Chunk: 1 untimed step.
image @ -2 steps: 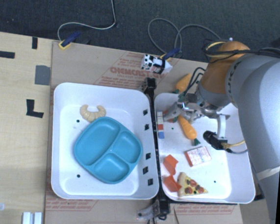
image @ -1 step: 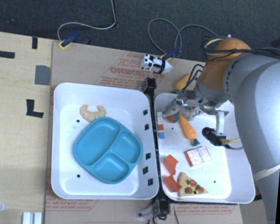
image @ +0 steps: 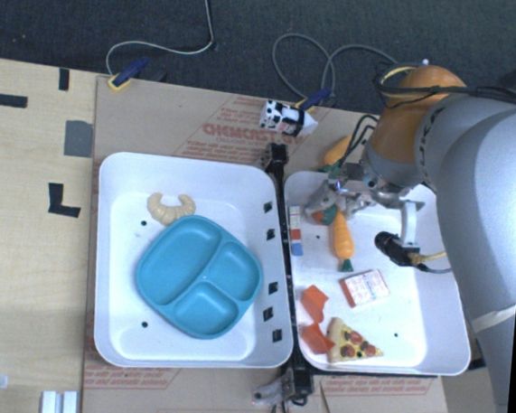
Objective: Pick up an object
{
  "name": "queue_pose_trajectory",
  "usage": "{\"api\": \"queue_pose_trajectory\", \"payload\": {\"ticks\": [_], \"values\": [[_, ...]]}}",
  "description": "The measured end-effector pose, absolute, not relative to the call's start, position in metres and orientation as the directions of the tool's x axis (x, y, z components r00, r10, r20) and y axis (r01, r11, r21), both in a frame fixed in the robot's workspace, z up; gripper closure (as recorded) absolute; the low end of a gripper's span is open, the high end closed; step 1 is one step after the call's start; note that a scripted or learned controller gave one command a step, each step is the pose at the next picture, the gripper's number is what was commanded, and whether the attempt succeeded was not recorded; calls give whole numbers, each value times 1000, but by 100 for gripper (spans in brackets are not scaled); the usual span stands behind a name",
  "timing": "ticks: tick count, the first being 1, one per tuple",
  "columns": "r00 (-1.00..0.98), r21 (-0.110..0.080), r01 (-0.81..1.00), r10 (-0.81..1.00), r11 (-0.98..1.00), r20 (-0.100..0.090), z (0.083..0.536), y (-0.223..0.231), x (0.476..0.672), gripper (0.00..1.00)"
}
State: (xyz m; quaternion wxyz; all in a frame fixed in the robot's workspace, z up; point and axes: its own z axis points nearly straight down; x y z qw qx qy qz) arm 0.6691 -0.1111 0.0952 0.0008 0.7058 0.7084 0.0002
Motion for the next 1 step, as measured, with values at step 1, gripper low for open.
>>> {"api": "queue_pose_trajectory", "payload": {"ticks": [1], "values": [[-3,1,1000,1000,3,1,185,-62,635,100]]}}
